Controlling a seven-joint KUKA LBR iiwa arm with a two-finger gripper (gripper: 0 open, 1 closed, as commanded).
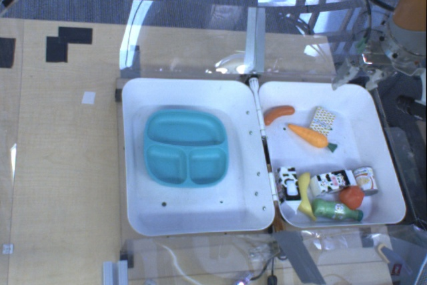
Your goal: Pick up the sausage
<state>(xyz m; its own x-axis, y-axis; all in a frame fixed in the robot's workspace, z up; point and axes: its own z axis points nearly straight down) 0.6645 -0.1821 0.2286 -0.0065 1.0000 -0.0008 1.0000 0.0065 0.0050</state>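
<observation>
The sausage [279, 114], reddish-orange and slightly curved, lies in the right bin [383, 143] near its far left corner, close to the divider between the bins. My gripper [355, 77] hangs at the right bin's far edge, well to the right of the sausage and apart from it. Its two dark fingers [340, 79] stand spread, open, with nothing between them. The grey arm with its orange band [408, 7] reaches in from the upper right.
An orange carrot [310, 136] and a small patterned box [323, 120] lie just right of the sausage. At the right bin's near side sit a milk carton [288, 183], banana [304, 195], green bottle [337, 211], tomato [351, 197] and can [365, 180]. The left bin holds a blue divided tray [186, 147].
</observation>
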